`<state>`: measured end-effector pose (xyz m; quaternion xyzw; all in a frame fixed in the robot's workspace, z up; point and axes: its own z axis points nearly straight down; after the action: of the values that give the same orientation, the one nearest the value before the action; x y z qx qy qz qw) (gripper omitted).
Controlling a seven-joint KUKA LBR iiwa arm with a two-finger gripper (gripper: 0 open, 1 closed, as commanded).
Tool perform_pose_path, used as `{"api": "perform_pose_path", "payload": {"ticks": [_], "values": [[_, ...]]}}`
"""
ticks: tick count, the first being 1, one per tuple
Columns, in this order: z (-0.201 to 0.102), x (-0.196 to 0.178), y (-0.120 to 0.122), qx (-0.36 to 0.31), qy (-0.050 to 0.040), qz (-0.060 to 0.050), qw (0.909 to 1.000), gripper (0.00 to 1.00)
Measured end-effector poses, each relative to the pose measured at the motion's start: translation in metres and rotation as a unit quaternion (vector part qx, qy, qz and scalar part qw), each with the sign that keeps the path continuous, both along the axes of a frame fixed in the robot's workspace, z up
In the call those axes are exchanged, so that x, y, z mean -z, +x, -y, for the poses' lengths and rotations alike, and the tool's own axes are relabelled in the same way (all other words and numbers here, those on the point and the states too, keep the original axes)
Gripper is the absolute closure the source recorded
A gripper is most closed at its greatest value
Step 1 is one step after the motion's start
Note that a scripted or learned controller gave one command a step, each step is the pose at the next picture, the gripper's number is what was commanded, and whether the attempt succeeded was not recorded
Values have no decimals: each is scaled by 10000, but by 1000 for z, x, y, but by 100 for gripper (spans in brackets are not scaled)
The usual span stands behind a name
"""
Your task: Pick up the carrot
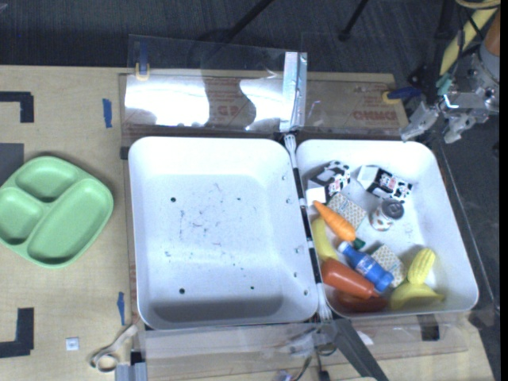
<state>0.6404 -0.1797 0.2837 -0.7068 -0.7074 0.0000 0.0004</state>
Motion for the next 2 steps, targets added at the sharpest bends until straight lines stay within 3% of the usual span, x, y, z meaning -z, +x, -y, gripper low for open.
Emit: {"api": "perform_pose_path", "payload": {"ticks": [1,2], "values": [[10,117,-31,968,-2,1,9953,0],[-26,151,-99,768,4,-8,9970,0]]}}
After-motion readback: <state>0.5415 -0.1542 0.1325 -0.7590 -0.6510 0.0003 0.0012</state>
